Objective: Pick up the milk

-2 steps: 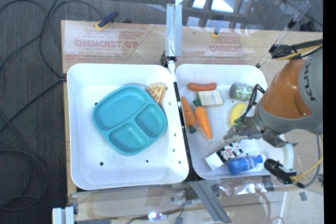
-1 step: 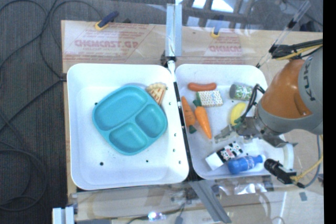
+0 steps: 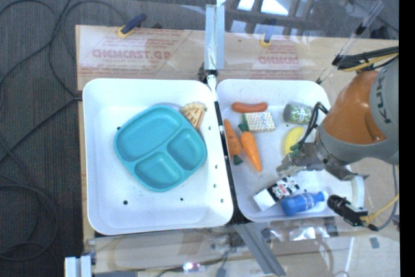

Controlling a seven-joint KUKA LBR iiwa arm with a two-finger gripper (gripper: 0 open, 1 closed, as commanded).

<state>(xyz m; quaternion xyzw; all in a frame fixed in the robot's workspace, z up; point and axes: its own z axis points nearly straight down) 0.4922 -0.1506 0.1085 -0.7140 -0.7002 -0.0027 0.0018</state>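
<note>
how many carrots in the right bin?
2. One carrot lies mid-bin, the other carrot beside it along the left wall. The arm may hide more.

Bright even overhead light, glare on the clear panels (image 3: 272,6), soft shadows, slightly soft focus

Beneath my orange-banded grey arm (image 3: 363,117), the white milk carton (image 3: 277,192) has black patches; the bottle (image 3: 302,202) is blue, the divided plate (image 3: 161,147) turquoise.

Bench (image 3: 139,52) w/ printed sheet, 2 white bins side by side: left bin (image 3: 104,204), right bin (image 3: 249,211)
</note>
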